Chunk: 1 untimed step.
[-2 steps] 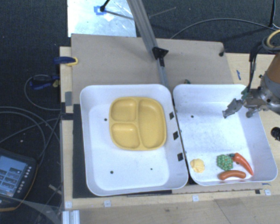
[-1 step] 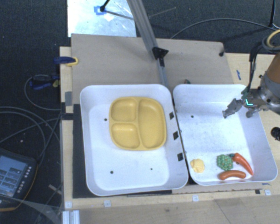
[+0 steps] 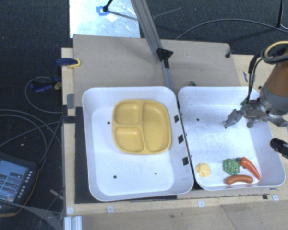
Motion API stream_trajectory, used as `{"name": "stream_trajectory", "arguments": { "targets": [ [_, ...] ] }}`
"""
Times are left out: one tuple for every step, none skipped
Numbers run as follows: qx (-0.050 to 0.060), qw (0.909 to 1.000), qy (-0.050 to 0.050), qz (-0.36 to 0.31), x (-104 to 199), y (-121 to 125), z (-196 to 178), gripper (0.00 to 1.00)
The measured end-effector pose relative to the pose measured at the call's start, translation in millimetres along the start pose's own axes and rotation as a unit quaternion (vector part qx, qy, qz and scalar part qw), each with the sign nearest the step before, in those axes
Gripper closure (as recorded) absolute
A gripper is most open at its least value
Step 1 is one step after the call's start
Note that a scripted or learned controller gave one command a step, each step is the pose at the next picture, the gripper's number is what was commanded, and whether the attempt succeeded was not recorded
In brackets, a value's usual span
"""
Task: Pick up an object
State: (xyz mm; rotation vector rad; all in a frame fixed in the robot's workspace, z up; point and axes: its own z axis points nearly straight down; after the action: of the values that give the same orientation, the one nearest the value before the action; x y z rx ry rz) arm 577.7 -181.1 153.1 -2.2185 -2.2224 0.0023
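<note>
Several toy foods lie in the front part of the right bin (image 3: 206,128): a pale yellow piece (image 3: 203,169), a green broccoli-like piece (image 3: 231,166), an orange carrot (image 3: 250,168) and a brown sausage (image 3: 239,179). My gripper (image 3: 239,122) hangs over the right bin's back right area, well behind these foods. Its fingers are spread open, and nothing sits between them.
The left bin (image 3: 98,166) holds a yellow divided plate (image 3: 141,126). A grey pole (image 3: 149,28) slants over the bench to the seam between the bins. Cables and a pendant (image 3: 9,176) lie on the floor at left.
</note>
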Motion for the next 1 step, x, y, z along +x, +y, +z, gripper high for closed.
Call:
{"name": "stream_trajectory", "arguments": {
  "targets": [
    [0.0, 1.0, 0.0, -0.002, 7.7, 5.6, 47.8, 0.0]
  ]
}}
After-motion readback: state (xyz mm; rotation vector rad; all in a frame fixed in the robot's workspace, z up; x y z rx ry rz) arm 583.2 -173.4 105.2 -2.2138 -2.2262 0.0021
